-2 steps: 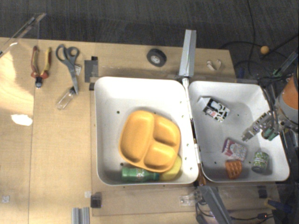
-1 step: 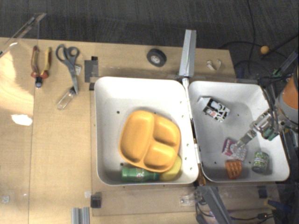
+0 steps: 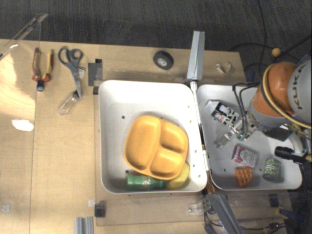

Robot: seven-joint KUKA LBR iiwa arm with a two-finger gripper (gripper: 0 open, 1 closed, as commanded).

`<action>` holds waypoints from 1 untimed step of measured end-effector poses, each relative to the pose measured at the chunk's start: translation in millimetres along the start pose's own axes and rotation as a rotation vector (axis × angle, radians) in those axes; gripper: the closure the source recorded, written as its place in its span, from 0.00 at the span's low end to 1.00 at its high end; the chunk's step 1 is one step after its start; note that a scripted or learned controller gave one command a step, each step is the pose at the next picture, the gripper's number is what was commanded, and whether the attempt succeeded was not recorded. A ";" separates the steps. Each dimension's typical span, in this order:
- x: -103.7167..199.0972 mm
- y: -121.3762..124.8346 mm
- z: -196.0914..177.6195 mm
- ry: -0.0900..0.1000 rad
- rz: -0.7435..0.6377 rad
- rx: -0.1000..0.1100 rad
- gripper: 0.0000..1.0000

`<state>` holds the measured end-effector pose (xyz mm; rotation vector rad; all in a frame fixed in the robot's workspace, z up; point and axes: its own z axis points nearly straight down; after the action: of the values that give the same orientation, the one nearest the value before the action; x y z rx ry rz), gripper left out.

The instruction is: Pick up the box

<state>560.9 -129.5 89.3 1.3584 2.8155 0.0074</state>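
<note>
Gripper (image 3: 234, 130) sits low over the right bin (image 3: 292, 182), in its upper-left part, hanging from the grey arm with the orange band (image 3: 275, 89) that comes in from the right. A tangle of metal and cable at the tip; whether it is open or closed cannot be told from here, and nothing is visibly held in it. Just below and slightly right of the tip lies what I take for the box (image 3: 243, 156): a small flat carton, pink-red and white, resting on the bin floor, near the gripper but apart from it. Below that, an orange ridged item (image 3: 244, 176), close to the carton's lower edge. To the right, a small green can (image 3: 272, 168), clear of both. Judgement: the step in hand is the approach, not yet a grasp. To do it well the tip should shift a little down-frame to centre on the carton, square itself to the carton's shorter side, and descend straight so it does not nudge the orange piece. A flat carton on a smooth floor may slide or tip under a lopsided pinch. Further out, the left bin (image 3: 112, 130) holds a yellow divided tray (image 3: 157, 145) lying on a green bottle (image 3: 144, 181). Scissors (image 3: 73, 69) and pliers (image 3: 41, 67) on the bench at far left.
</note>
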 end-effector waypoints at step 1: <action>3.3 -56.4 -25.9 0.006 0.157 0.007 0.00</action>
<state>514.3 -161.9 114.5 1.5794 2.7079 0.0041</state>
